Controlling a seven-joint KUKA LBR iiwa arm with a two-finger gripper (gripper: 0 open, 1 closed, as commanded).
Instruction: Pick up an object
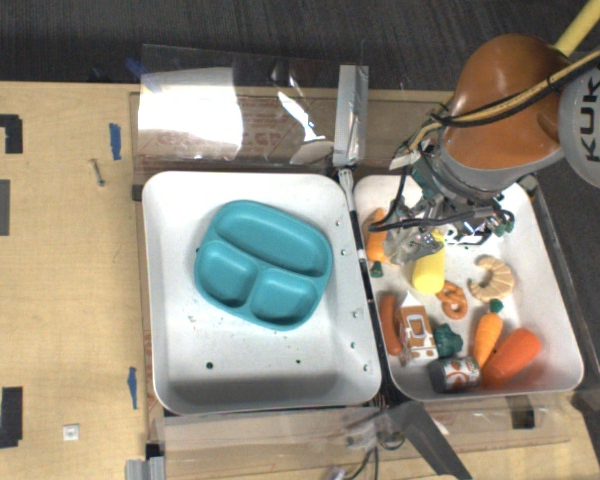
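Bins sit side by side on the bench, and we look down on both at a slant. In the left shallow white bin we see a teal plastic tray with three compartments, lying a little askew near the bin's middle. The right shallow white bin holds a scatter of small toy foods, and that is where the arm works.

We see the grey arm with its orange band reach in from the right and come down over the upper part of the right bin. Its two-finger gripper hangs amid cables and metal parts just above a yellow rounded plastic object. Whether it is spread or closed we cannot tell (the wrist hardware hides it), nor can we tell if it touches the yellow piece.

Around that piece we count an orange toy at the bin's left wall, a small pretzel-shaped brown toy, a tan croissant-like toy, an orange carrot with a green top, a large red-orange rounded toy, a long orange sausage-shaped toy and a small white and brown boxy toy just beside it.
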